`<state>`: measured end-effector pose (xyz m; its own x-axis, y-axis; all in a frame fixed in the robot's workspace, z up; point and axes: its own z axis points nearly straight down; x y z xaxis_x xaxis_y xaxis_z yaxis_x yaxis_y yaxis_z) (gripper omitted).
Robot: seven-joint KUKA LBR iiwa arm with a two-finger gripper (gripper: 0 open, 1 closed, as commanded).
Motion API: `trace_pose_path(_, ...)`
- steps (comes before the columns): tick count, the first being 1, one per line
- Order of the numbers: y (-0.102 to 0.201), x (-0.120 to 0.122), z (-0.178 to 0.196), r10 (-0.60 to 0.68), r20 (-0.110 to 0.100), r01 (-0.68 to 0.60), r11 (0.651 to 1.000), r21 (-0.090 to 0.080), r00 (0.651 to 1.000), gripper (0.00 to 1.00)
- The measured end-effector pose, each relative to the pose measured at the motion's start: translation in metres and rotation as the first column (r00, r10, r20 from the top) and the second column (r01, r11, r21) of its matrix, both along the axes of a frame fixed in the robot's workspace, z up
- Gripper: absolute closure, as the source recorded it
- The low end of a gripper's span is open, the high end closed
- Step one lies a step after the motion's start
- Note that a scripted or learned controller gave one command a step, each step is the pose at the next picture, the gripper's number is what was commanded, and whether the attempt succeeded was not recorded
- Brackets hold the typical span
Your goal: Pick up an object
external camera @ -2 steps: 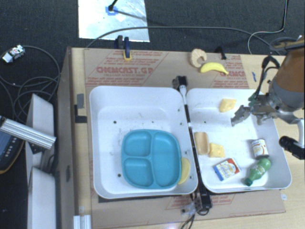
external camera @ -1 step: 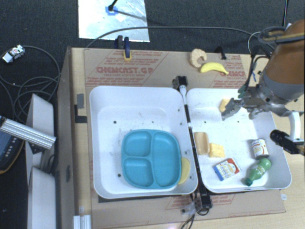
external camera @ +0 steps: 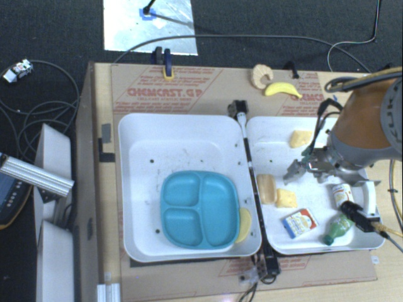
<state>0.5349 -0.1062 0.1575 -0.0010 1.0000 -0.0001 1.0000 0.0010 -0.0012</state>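
My gripper (external camera: 306, 168) hangs over the middle of the right bin (external camera: 274, 137), its fingers apart with nothing between them. Just below and left of it lie a tan slice (external camera: 266, 187) and a yellow chunk (external camera: 286, 198). Behind it, near the bin's far wall, rests a yellow block (external camera: 301, 138). Toward the front lie a small red, white and blue box (external camera: 298, 222), a green bottle (external camera: 337, 228) and a white bottle with a red label (external camera: 342, 195); the arm partly covers the white bottle.
The left bin (external camera: 145, 143) holds a blue divided plate (external camera: 200, 207) with a yellow piece (external camera: 244, 225) at its right edge. A banana (external camera: 282, 90) and a beige ring-shaped piece (external camera: 261, 75) lie on the bench behind the bins. Cables trail off the bench at the left.
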Motion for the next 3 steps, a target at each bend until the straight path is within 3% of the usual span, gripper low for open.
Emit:
trace_pose_path(1,0.002,-0.008,-0.073,-0.001,0.003,0.001,1.0,-0.001,1.0,0.0)
trace_pose_path(2,-0.014,-0.048,-0.073,-0.001,0.002,0.001,1.0,0.0,1.0,0.0)
trace_pose_path(3,-0.068,-0.016,-0.01,-0.001,0.005,0.001,1.0,-0.002,1.0,0.0)
